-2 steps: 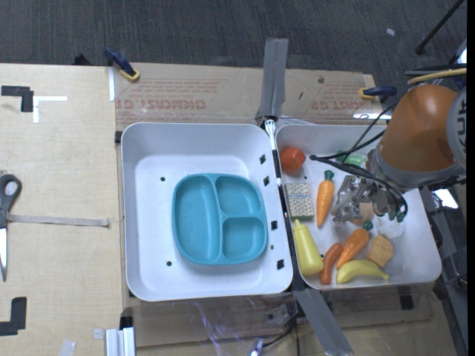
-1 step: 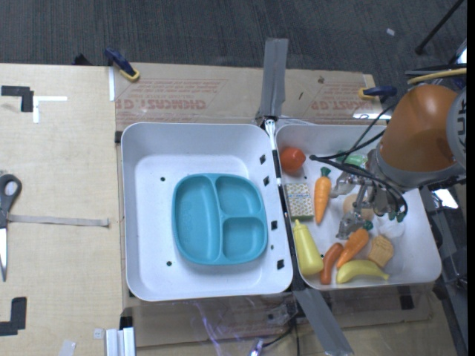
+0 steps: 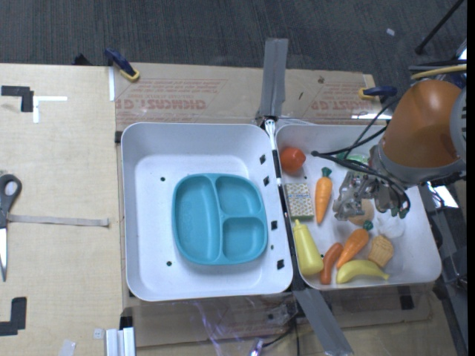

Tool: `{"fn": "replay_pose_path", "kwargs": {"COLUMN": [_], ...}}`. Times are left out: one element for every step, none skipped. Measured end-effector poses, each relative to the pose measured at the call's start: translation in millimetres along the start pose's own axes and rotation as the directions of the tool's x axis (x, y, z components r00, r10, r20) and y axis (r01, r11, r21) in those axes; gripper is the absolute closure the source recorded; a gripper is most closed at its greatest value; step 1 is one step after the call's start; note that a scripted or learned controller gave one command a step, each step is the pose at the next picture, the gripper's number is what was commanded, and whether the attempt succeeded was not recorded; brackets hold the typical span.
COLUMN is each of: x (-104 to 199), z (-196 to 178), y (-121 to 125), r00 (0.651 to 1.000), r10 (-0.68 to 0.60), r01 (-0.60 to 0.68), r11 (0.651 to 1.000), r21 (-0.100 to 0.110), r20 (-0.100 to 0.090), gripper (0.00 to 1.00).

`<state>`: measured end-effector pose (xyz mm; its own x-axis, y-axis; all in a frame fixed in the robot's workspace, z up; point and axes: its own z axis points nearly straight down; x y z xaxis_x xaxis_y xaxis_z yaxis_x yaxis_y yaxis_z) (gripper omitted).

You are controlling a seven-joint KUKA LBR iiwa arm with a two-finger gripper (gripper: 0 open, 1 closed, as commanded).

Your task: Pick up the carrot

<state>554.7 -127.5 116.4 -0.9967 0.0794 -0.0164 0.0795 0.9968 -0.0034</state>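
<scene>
Red print on cardboard sheet behind bins reads mirrored, not legible. Left bin holds blue divided plate, wide bare margin around it. Right bin crowded: carrot upright near centre, green top up, just right of speckled sponge, tomato above-left. Second carrot, banana, yellow bottle toward front edge. Gripper low, just right of carrot; whether its grip is open or closed cannot be told. Scissors at worktop's left edge.

We note a blue divided plate in the left bin. Right bin: tomato, banana, corn cob. Scissors at bench's left edge.
</scene>
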Motion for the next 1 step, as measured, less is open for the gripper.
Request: {"fn": "replay_pose_path", "kwargs": {"x": [0.0], "z": [0.0], "y": [0.2], "r00": [1.000], "r10": [0.000], "r01": [0.000], "r11": [1.000], "r21": [0.000], "r20": [0.000], "gripper": [0.00]}}
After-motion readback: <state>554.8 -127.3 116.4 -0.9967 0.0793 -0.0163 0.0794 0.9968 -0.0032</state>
